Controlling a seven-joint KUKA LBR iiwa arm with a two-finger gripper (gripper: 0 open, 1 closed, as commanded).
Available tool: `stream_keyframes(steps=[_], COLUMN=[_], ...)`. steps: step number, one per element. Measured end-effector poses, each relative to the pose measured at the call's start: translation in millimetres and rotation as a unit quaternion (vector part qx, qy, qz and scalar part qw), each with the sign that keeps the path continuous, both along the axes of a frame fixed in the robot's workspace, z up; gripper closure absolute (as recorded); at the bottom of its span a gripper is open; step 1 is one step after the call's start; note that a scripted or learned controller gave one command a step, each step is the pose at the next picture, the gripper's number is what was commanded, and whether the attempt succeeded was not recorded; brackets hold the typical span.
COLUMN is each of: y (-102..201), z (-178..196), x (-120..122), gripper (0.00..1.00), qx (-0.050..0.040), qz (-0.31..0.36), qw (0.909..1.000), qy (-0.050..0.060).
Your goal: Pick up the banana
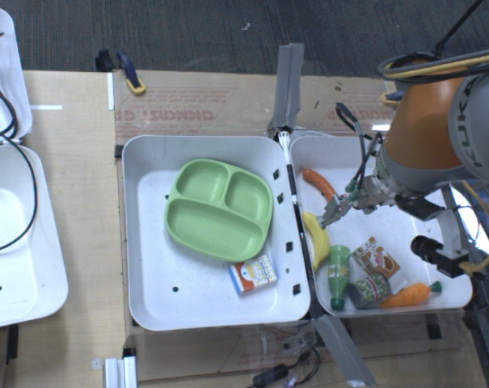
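Note:
The yellow banana [315,239] lies in the right bin [389,307] against its left wall, running front to back. My gripper [334,212] hangs just above and to the right of the banana's far end, its fingers pointing down and left towards it. Nothing shows between the fingers. The grey arm with its orange band [426,132] reaches in from the right over the bin's back half.
In the right bin lie an orange chilli-like piece [318,183], a green bottle [338,275], a small food box [376,259], a can [371,291] and a carrot [407,296]. The left bin [147,241] holds a green divided plate [221,208] and a small carton [253,274].

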State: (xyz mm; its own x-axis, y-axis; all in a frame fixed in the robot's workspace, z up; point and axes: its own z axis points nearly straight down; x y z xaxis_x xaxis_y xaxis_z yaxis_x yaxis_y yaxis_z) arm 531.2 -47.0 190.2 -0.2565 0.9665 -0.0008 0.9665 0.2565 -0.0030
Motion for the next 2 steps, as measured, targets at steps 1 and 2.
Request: stream_keyframes(steps=[1,2], y=[28,27], z=[0,1], x=[4,-25], gripper=[0.00,0.00], qx=[0.0000,0.0001], qz=[-0.012,0.002], qw=[0.9999,1.0000], qy=[0.000,0.000])
